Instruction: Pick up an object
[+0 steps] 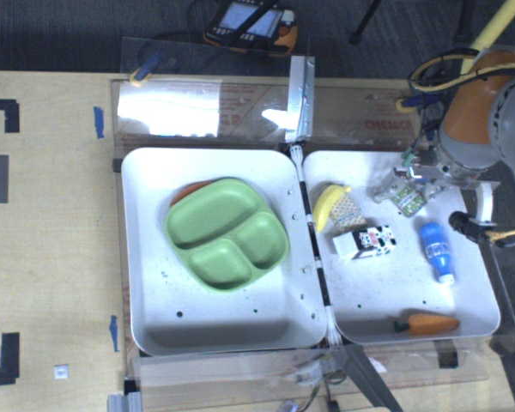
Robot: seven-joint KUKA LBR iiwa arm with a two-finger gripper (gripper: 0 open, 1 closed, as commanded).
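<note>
I see the pincer [409, 181] low over the right white bin's [472, 307] far side; I cannot tell how it stands. Just below it lies the blue plastic bottle [436, 249]; the yellow banana [328, 204] sits to its left.

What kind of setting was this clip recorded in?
Probably a robotics lab's bin-picking test bench. Two shallow white bins, left and right, sit on a wooden bench, toy-like items such as a green divided plastic plate fill them, and a handheld controller lies behind.
</note>
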